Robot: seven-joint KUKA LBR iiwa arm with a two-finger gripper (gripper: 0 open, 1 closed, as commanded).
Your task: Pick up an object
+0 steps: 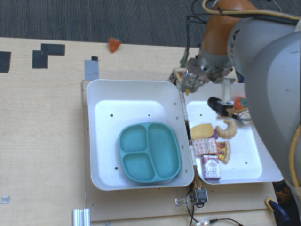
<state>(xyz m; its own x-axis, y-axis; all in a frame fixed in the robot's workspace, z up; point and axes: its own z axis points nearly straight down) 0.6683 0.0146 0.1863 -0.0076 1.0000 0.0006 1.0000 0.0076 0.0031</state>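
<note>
The things to pick lie in the right bin (265,172), bunched along its left side: a yellow block (201,130) against the wall shared with the other bin, a croissant (227,129) just to its right, a pink packet (205,147) below the block with a pizza slice (225,151) beside it, and a small carton (211,167) nearest the front rim. All of them rest on the bin floor, well apart from the gripper (189,84), which hangs over the far end of the dividing wall, at the right bin's far left corner. Whether the gripper is parted or closed is not clear at this size. The arm comes in from the right, its grey bulk covering the bin's right edge, with the orange band (221,29) standing above the wrist and the wrist pointing down. The left bin (90,126) holds a teal divided plate (149,152) toward its front. Beyond the bins a small orange thing (114,44) lies on the bench (42,126)
</note>
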